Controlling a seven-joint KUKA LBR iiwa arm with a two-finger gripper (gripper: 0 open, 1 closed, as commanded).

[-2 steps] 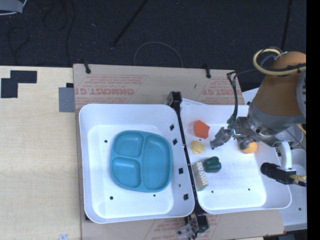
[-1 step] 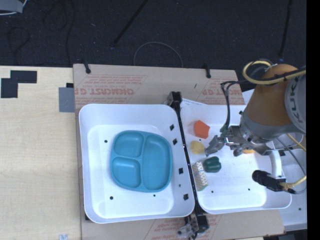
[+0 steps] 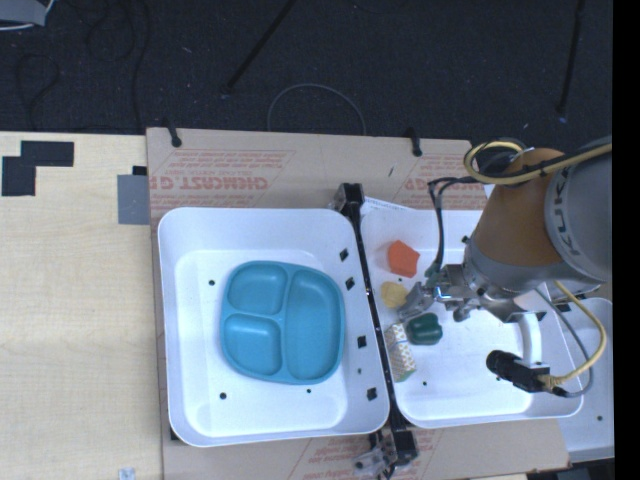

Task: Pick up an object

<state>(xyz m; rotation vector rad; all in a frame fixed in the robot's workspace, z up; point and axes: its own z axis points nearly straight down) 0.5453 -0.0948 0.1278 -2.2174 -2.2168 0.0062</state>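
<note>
Filling the left bin (image 3: 190, 268), a blue divided plate (image 3: 282, 321).

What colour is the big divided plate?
Light blue divided plate, seen in the camera view.

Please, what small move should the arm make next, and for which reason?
Probably lower the claw slightly onto the dark green object in the right bin. The claw hangs just above it, with the yellow piece and orange block close by.
</note>
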